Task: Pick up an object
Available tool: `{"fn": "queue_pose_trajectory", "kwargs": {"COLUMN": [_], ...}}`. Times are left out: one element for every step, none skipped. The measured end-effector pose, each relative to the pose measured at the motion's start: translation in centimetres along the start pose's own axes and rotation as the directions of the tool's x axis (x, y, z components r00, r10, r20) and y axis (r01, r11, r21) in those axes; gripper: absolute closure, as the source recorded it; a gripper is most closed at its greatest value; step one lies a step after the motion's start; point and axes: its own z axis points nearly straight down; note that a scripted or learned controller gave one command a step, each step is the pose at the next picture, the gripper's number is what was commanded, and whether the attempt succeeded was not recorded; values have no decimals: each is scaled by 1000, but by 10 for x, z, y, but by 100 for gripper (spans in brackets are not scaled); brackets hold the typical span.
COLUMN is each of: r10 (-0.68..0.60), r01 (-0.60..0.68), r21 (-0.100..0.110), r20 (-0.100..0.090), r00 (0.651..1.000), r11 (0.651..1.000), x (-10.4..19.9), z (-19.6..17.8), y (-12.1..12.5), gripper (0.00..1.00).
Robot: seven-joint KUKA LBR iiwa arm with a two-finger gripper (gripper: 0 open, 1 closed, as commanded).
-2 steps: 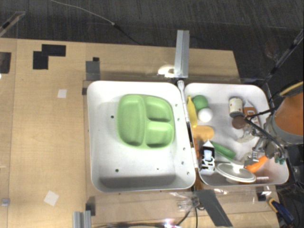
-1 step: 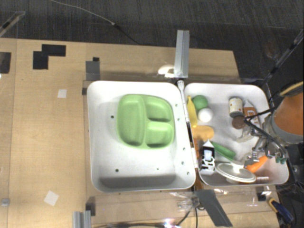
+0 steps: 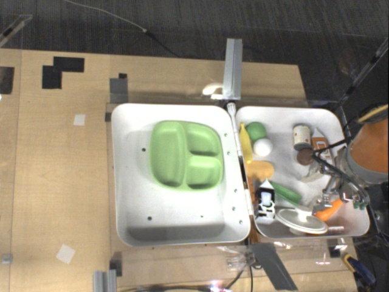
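gripper low over crowded right bin

green tray [image 3: 185,154] lies alone in left bin [image 3: 130,224]. in right bin [image 3: 340,123], gripper [image 3: 336,190] is beside orange carrot [image 3: 329,211]; its opening i cannot tell. better descend straight, centred on carrot, avoiding grey lid [image 3: 301,219].

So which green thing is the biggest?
The light green divided plastic tray in the left white bin. The green ball and green stick in the right bin are far smaller.

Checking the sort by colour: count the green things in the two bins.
3. A green three-compartment plastic tray lies in the left bin; a round green ball and a long green stick lie in the right bin. More may hide under the clutter.
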Motion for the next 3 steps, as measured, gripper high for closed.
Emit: {"fn": "queue_pose_trajectory", "kwargs": {"r10": [-117,-533,-766], "r01": [117,533,766], "r21": [-3,0,-11], "r20": [4,-9,-14], "r00": [993,846,642], "r11": [993,846,642], "x": [-1,0,-10], "z": [-1,2,4], "y": [2,-4,-5], "gripper": [0,0,0]}}
